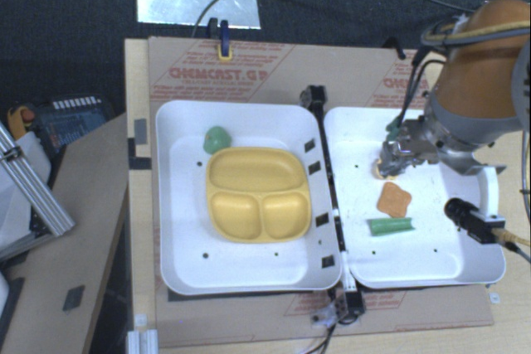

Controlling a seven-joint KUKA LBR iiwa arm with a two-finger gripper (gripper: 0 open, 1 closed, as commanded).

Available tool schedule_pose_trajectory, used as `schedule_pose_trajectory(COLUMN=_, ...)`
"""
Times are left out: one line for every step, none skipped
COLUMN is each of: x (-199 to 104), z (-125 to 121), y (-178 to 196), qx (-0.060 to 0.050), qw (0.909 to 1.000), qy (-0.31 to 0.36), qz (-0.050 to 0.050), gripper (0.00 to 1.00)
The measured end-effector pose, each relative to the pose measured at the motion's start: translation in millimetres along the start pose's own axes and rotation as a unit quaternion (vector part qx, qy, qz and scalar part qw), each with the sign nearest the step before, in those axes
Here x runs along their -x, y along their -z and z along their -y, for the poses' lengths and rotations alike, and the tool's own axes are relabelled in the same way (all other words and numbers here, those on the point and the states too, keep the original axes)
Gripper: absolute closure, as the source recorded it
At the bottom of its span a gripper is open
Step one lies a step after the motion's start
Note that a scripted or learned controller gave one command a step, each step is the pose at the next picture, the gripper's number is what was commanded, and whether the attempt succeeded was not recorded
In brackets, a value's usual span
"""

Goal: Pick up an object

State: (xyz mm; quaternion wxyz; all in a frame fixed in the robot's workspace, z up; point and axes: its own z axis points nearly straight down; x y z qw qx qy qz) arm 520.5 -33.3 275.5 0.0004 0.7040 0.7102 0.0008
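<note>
Over the right bin [357,261] the gripper [394,161] hangs low at the far left part; whether it is wide or narrow I cannot tell. Just near of it lies an orange piece [394,200], and nearer still a green stick [391,225], its long axis running left-right. Left bin [178,261] holds a yellow tray [257,193] and a green lump [217,138]. Cardboard [274,62] beneath reads "CHEMCAST"

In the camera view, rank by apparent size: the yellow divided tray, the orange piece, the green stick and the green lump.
1. yellow divided tray, by far the largest
2. orange piece
3-4. green lump and green stick: too alike to rank; the stick is longer, the lump rounder.
</note>
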Motion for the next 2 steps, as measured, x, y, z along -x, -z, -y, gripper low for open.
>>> schedule_pose_trajectory(x=-55.2, z=3.8, y=-21.0, qx=-0.001, qw=1.0000, qy=0.000, qz=-0.001, gripper=1.00)
schedule_pose_trajectory(x=-109.6, z=4.4, y=-20.2, qx=0.000, qw=1.0000, qy=0.000, qz=0.000, gripper=1.00)
